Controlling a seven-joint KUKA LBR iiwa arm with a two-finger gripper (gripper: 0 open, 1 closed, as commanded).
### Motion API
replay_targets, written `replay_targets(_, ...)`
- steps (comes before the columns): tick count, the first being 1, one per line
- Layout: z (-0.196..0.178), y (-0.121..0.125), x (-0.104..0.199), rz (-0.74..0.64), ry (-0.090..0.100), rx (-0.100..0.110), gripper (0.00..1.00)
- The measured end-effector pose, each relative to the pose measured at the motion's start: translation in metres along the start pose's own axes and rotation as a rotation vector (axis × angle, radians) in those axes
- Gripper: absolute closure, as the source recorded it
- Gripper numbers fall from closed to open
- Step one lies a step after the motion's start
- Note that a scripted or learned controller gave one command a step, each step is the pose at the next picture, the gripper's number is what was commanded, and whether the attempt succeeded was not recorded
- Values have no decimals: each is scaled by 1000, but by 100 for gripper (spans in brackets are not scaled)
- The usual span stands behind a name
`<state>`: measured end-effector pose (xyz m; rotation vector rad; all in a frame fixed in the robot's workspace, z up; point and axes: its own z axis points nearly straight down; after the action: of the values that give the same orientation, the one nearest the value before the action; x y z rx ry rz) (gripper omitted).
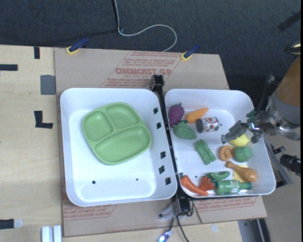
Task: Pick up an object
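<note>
I see the gripper [236, 133] low over the right side of the right bin [218, 94], reaching in from the right, its dark fingers [232, 132] pointing left just above a yellow lemon [241, 141]. From here I cannot tell whether the fingers are spread or closed, and I see nothing between them. The lemon sits just beside a green ball [243, 154] and an orange ring [225, 153]; a drumstick [242, 171] lies nearer. Along the near wall I make out a green bottle [233, 187], a red pepper [206, 183] and a carrot-like piece [188, 185]. Toward the middle lies a green pod [205, 152], with a leafy green [184, 130], purple grapes [175, 113], an orange carrot [197, 115] and a small can [208, 124] farther back. The left bin [70, 135] holds a green divided plate [116, 132], lying flat toward its far half. Both bins rest on cardboard [141, 67] on the tabletop [15, 150].
</note>
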<state>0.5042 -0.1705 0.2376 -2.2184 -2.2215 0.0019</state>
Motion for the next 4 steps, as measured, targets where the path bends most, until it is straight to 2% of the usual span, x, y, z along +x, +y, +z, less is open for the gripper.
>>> replay_targets(1, 118, -24, 71, -4, 6, 14, 0)
replay_targets(2, 51, -20, 150, -9, 3, -5, 0)
replay_targets(3, 45, -21, 145, -2, 0, 3, 100)
replay_targets(4, -9, 29, 188, -5, -1, -7, 100)
